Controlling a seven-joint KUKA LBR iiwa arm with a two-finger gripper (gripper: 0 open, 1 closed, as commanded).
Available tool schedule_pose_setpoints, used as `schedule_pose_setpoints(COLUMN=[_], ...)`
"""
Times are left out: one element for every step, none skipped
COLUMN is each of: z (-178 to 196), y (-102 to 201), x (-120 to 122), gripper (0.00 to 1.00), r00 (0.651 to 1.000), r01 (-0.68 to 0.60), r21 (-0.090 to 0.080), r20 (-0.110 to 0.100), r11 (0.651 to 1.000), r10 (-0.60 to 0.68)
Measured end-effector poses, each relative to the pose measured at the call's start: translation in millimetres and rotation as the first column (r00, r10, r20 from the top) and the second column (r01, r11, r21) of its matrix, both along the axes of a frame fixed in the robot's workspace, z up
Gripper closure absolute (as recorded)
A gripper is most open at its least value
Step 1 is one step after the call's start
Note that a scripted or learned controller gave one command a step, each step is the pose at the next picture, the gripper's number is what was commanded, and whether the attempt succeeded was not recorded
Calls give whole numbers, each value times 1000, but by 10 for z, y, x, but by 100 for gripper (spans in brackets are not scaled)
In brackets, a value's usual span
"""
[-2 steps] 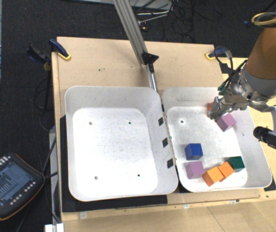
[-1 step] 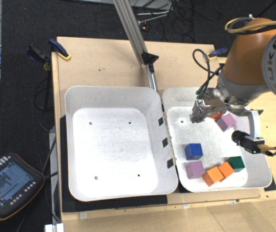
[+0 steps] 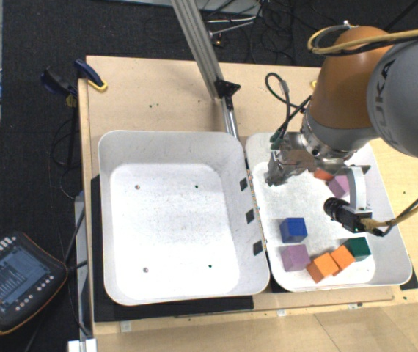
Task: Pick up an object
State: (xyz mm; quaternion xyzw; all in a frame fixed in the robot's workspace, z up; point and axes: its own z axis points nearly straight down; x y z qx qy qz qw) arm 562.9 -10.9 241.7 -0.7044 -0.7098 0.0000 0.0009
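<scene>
**Blocks sitting at the right bin's near edge**

Orange block [image 3: 323, 265] is lying nearest, at the right bin's [image 3: 392, 266] near edge. Claw [image 3: 281, 169] is hanging over that bin's far-left part; its grip cannot be told. Blue block [image 3: 293, 229], purple block [image 3: 295, 257] and green block [image 3: 358, 248] are sitting nearby.

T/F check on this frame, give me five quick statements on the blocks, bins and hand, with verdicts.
1. The blue block lies in the right bin. True.
2. The orange block lies in the left bin. False: it lies in the right bin, beside the green block.
3. The hand hangs over the right bin's upper left part. True.
4. The purple block sits right under the hand. False: it lies nearer the camera, just below the blue block in the view.
5. The hand grips the green block. False: that block lies apart, near the bin's lower right.
</scene>
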Motion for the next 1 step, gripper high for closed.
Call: schedule_pose_setpoints(z=[71], y=[557], x=[38], gripper=[100], r00=[1000], r01=[-1], r21=[1], r20=[2], r11=[1000], r10=[1])
